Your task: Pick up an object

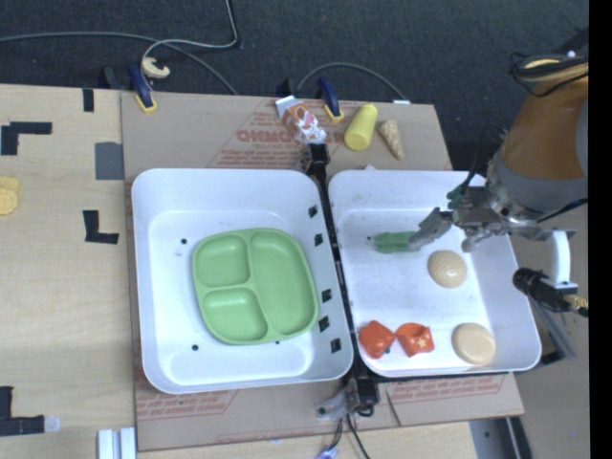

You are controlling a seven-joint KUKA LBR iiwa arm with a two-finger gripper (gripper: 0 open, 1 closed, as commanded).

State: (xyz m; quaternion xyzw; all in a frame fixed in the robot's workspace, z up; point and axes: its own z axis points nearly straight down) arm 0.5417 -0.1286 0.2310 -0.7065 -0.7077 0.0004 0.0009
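My gripper (449, 235) hangs over the right bin (497, 285), near its upper right part, and its two fingers stand spread open with nothing between them. One fingertip (426, 229) lies next to the right end of a small green piece (390, 243); I cannot tell whether they touch. Just below the gripper rests a pale round bun-like object (447, 269). At the bin's front edge sit a second pale round object (473, 343) and two red pieces (377, 338) (414, 338).
The left bin (163, 218) holds a green divided plate (253, 285). Behind the bins, on the cardboard, lie a yellow object (360, 127), a tan cone (393, 139) and a small packet (301, 118). Clamps and cables sit between and behind the bins.
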